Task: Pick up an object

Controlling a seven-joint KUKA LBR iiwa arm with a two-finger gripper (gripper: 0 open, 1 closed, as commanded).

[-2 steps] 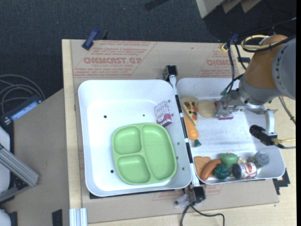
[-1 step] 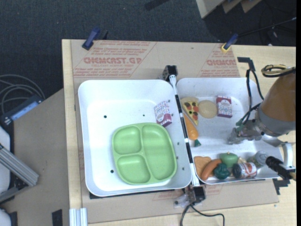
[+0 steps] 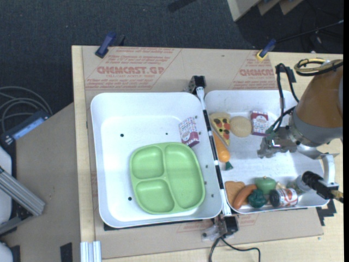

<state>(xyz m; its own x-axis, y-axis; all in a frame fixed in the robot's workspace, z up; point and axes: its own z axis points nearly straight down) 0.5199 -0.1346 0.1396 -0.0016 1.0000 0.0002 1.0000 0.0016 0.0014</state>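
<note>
The tool (image 3: 269, 147) hangs low over bare floor in the right bin (image 3: 240, 98), and whether it is clenched or released I cannot tell. Nothing looks lifted: the red carton (image 3: 259, 122), round bun (image 3: 240, 126) and carrot (image 3: 220, 146) lie nearby, so the pick seems undone.

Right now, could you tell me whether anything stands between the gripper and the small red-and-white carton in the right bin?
Nothing visible does. The gripper hangs over bare bin floor in the right bin, and the red-and-white carton lies just up-left of it, with the round beige piece on the carton's far side.
</note>
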